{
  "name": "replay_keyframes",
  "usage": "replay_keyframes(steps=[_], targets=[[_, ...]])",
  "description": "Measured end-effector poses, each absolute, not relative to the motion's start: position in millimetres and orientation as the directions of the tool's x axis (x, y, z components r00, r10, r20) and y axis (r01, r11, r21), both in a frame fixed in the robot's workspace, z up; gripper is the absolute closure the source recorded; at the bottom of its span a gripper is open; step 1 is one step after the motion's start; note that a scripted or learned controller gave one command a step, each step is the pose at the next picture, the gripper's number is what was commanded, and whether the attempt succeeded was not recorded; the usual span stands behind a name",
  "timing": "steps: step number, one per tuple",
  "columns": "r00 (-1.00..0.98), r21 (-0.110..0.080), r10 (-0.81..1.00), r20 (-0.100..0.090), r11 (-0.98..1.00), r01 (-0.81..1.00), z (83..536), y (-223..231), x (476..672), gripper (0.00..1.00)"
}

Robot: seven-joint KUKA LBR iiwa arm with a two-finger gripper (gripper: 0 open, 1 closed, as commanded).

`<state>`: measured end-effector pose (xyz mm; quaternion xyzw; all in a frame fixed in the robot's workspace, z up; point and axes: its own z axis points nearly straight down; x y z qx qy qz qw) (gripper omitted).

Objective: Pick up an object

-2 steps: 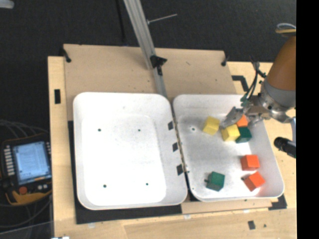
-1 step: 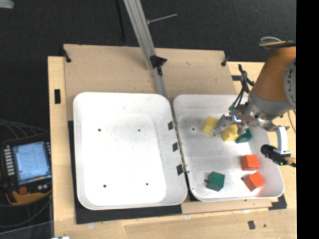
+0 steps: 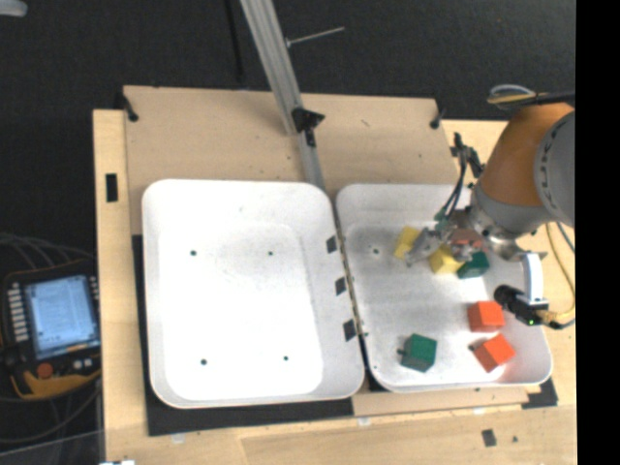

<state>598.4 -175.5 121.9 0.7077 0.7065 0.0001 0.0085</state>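
Two shallow white bins sit side by side on the tan surface [image 3: 407, 124]. No brand, label or other writing can be read anywhere; a handheld pendant [image 3: 56, 320] at the far left shows a lit screen, but its text is too small to make out.

Left bin [image 3: 160, 260]: white interior with four small dark dots, no objects in it.

Right bin [image 3: 378, 211]: holds the candidate objects, all small coloured blocks. Count by colour:
- Yellow: two. One yellow block [image 3: 408, 240] lies at the upper middle of the bin; a second yellow block [image 3: 445, 260] lies just to its right, under the end effector.
- Green: two. One dark green block [image 3: 418, 352] sits near the front edge, well apart from the others; a smaller green piece [image 3: 473, 267] lies just right of the second yellow block.
- Orange: two. One orange block [image 3: 485, 316] and a second orange block [image 3: 494, 353] lie near the right front corner, close together.

End effector [image 3: 448, 240]: low over the yellow and green cluster. Whether its fingers are spread or pressed together cannot be told, and no block is visibly between them.
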Motion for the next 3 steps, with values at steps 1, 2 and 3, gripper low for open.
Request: replay_keyframes(steps=[1, 2, 3], targets=[[0.006, 0.020, 1.000, -0.010, -0.006, 1.000, 136.3, -176.0, 600.4, 1.00], [-0.003, 0.008, 1.000, -0.002, 0.003, 1.000, 198.5, -170.2, 602.3, 1.00], [-0.004, 0.008, 1.000, -0.002, 0.004, 1.000, 247.7, -168.8, 612.4, 1.00]])
